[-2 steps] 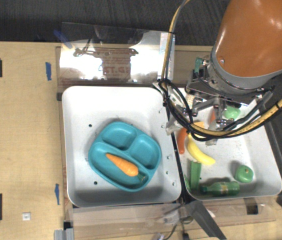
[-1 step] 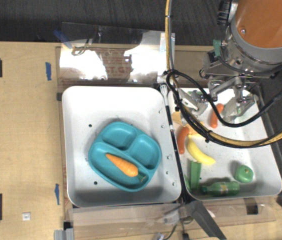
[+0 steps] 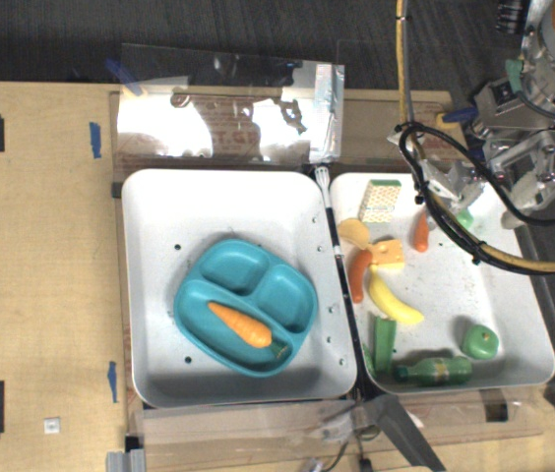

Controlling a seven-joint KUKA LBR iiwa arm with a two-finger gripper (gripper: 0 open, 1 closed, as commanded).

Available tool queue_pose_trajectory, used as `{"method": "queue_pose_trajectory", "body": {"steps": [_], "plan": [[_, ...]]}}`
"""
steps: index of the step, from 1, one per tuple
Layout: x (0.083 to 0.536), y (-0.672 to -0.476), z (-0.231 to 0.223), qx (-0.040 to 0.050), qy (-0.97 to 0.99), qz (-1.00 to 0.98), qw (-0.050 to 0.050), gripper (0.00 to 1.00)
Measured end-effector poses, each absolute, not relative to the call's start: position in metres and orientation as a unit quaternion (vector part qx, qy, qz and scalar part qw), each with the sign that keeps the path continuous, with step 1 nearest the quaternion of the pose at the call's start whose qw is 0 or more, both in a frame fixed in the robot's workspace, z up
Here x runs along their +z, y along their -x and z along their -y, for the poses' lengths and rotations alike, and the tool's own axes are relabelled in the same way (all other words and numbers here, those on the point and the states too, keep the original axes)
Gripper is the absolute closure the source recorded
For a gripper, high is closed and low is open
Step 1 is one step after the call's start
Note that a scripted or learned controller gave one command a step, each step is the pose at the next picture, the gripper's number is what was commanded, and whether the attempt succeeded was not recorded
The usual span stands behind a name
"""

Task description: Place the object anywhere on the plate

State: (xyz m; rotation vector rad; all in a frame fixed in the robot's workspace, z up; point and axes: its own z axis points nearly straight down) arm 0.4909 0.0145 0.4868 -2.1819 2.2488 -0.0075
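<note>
The gripper (image 3: 466,197) hung over the right bin (image 3: 524,352), at about one o'clock from that bin's middle, beneath the grey arm (image 3: 553,57) that reached in from the upper right. Cables crossed in front of it, and a bit of green showed near its tip, but I could not tell how far the fingers stood apart or whether anything was held.

In the left bin (image 3: 159,214) lay a teal plate (image 3: 287,298) with compartments. A carrot (image 3: 239,324) rested in the plate's long front compartment, at about six o'clock of the plate, slanted with its tip toward four o'clock.

The right bin held the other things. A small red-orange piece (image 3: 421,232) lay at about seven o'clock from the gripper. A pale waffle-like block (image 3: 380,202) sat at the bin's eleven o'clock corner. Below it clustered a yellow-orange piece (image 3: 354,231), an orange chunk (image 3: 389,253) and an orange stick (image 3: 358,276), with a banana (image 3: 394,301) just beneath them. A green apple (image 3: 479,341) sat at four o'clock, a green bottle (image 3: 431,370) lay along the front wall, and a green stick (image 3: 384,342) stood beside it.
</note>
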Motion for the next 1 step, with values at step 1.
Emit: {"method": "queue_pose_trajectory", "body": {"steps": [1], "plan": [[0.4858, -0.539, 0.0384, -0.0019, 0.776, -0.631, 0.004, 0.0]]}}
